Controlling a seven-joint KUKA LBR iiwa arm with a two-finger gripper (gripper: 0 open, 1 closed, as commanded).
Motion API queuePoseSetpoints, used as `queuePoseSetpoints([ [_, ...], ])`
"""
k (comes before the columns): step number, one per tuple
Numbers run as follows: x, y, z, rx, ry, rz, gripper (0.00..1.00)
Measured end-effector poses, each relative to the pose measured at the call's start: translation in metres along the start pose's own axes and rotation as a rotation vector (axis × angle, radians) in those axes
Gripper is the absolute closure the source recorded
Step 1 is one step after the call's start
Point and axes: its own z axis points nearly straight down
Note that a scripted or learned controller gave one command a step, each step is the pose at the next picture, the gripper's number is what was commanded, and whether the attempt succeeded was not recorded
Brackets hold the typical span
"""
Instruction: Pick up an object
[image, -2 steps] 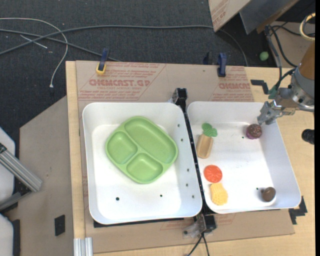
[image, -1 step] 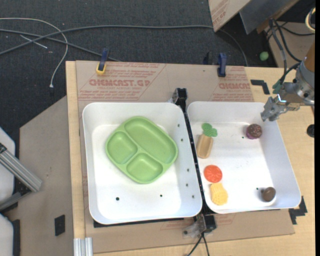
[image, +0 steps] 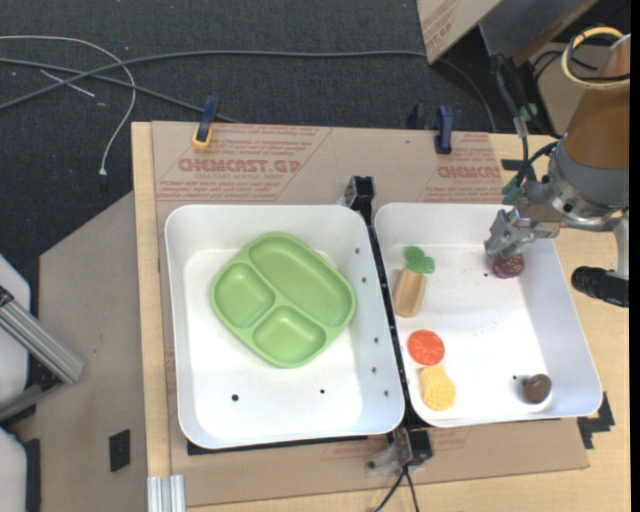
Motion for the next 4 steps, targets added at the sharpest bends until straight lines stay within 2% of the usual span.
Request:
queuePoseSetpoints([
  [1,0.056,-0.009,-0.006,-0.001,0.0,-0.001,1.0],
  [2,0.112,-0.021,0.009,0.001,0.0,-0.001,1.0],
  [3,0.162,-0.035,0.005,0.0,0.0,-0.001,1.0],
  [4,0.207,-0.036,0.01,-0.001,-0.001,0.0,1.0],
])
